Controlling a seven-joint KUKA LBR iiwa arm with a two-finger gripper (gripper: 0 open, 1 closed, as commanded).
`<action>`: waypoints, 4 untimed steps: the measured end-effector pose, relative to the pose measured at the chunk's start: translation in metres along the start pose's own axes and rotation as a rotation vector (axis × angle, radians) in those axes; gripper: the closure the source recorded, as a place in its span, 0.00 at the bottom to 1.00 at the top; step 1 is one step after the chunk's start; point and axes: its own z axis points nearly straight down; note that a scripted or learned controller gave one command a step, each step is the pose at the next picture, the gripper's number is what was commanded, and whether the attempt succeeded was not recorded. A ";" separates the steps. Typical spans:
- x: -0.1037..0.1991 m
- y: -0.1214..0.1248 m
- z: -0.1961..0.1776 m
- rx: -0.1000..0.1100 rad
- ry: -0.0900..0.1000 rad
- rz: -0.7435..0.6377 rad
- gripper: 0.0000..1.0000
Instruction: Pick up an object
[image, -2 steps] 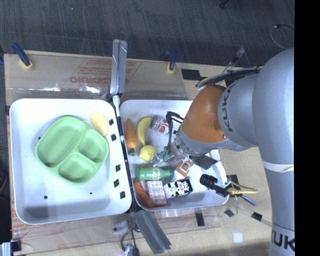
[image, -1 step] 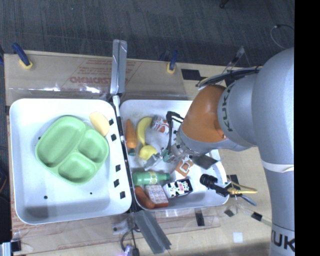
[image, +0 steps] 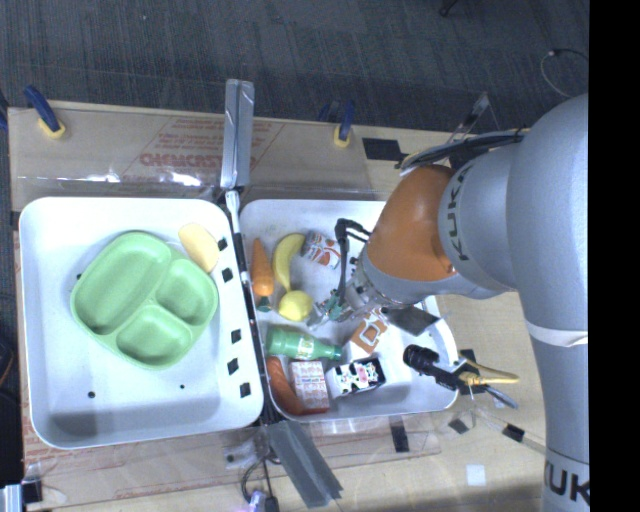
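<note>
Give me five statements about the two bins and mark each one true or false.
1. The green divided plate lies in the left bin. True.
2. The banana lies in the left bin. False: it lies in the right bin.
3. The carrot lies beside the banana. True.
4. The green bottle stands upright. False: it lies on its side.
5. The arm reaches over the left bin. False: it is over the right bin.
</note>
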 end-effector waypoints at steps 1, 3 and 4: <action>0.018 0.022 -0.083 -0.001 0.003 -0.196 1.00; 0.029 0.064 -0.082 -0.001 0.003 -0.354 0.00; 0.078 0.041 -0.083 0.001 0.005 -0.346 0.00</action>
